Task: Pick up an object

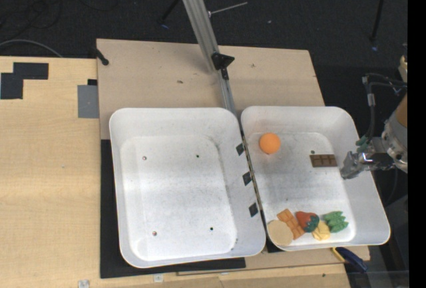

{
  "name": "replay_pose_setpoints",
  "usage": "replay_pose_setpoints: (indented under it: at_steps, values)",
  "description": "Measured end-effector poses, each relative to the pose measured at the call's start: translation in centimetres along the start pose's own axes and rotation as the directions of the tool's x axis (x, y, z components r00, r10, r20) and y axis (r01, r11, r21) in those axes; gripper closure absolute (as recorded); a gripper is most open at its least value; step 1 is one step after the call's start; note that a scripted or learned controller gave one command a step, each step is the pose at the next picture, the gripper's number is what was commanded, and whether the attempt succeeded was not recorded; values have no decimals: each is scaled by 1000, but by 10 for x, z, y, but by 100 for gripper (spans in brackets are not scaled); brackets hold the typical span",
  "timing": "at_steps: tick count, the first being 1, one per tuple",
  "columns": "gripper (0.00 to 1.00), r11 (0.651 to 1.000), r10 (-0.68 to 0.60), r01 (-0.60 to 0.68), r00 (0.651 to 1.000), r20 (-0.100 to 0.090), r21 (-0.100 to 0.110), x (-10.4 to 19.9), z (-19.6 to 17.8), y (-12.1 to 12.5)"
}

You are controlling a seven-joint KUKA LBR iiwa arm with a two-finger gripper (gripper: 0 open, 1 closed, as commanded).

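We see the claw at the right edge of the right bin, but we cannot tell its state (it is too small and blurred). Just beside it, to its left, a brown bar lies in this bin. Farther left is an orange ball. Near the front wall lies a cluster of toy food. The left bin stands beside it on the surface.

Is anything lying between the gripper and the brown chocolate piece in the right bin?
Nothing visible. The gripper sits at the right bin's right rim, and only bare bin floor separates it from the chocolate piece.
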State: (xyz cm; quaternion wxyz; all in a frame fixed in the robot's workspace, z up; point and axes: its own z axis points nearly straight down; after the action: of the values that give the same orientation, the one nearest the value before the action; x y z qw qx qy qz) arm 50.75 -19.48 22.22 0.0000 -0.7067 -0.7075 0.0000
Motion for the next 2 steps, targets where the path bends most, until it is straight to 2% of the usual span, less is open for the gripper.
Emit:
replay_pose_setpoints:
  at_steps: [1, 2]
  values:
    - [100, 1000, -3, 3, 1000, -4, 3, 54, 10, 8]
    - [100, 1000, -4, 4, 1000, -3, 1, 104, -2, 21]
